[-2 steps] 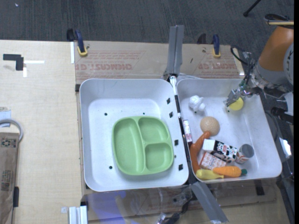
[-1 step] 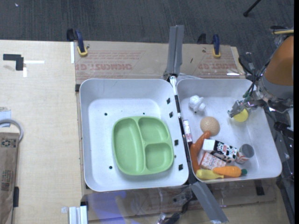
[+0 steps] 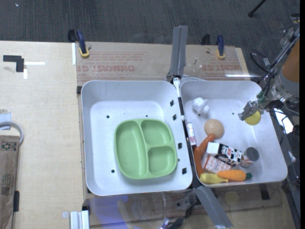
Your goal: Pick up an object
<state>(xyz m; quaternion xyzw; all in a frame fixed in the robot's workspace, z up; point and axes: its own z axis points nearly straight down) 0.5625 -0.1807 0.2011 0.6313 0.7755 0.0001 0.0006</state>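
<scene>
Over the right bin (image 3: pixel 267 175), I see the gripper (image 3: pixel 249 112) pinching a small yellow ball (image 3: pixel 254 119) between its fingers, near the far right wall. Left bin (image 3: pixel 95 142) carries a green divided plate (image 3: pixel 146 148).

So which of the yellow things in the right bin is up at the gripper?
The small yellow ball, right at the gripper near the bin's far right side. The other yellow piece lies at the near edge beside the orange carrot.

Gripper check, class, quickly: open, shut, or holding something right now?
Gripper: closed on the small yellow object, in the right bin.
</scene>
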